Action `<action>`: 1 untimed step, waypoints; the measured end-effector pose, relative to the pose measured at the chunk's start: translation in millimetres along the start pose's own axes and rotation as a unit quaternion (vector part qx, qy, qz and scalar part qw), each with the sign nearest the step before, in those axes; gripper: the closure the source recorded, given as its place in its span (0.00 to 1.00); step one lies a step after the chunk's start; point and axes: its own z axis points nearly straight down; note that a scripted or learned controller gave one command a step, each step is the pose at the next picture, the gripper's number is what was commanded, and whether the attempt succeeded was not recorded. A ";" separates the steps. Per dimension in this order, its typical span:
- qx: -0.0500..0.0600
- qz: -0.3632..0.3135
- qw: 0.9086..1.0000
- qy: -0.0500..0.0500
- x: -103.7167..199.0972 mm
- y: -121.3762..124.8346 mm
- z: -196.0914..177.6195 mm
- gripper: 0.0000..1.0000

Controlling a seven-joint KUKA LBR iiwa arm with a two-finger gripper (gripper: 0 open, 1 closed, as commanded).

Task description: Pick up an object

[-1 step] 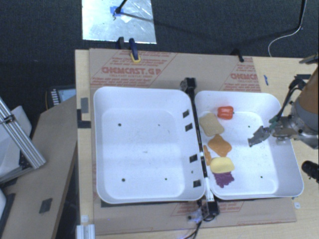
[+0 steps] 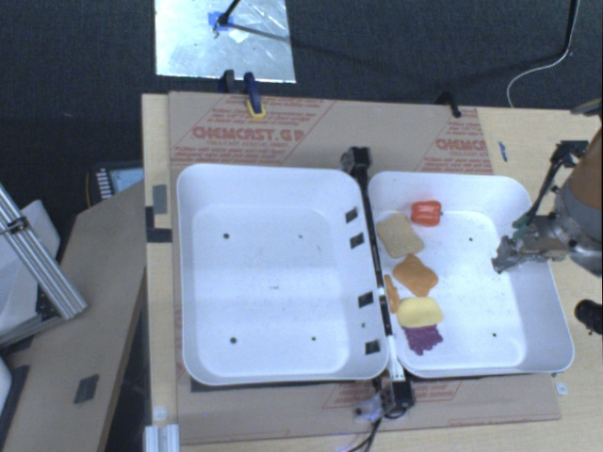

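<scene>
Your gripper (image 2: 506,255) hangs at the right bin's (image 2: 542,347) right edge, grip state unreadable; targets cluster along its left wall, so reach across.

Grey arm (image 2: 579,217), orange band above wrist, small grey metal gripper (image 2: 502,258)

Two shallow white plastic bins side by side on a cardboard-covered surface (image 2: 283,125). Left bin (image 2: 273,271) with bare floor. In right bin (image 2: 490,347), near the divider: red pepper toy (image 2: 426,213), tan bread piece (image 2: 399,236), orange chunk (image 2: 415,275), yellow lump (image 2: 420,311), purple grape bunch (image 2: 424,339). Grey metal claw (image 2: 506,255) above right bin's right part, apart from the items.
</scene>
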 end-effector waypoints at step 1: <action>-0.005 -0.001 1.000 -0.001 25.7 -16.4 -123.8 1.00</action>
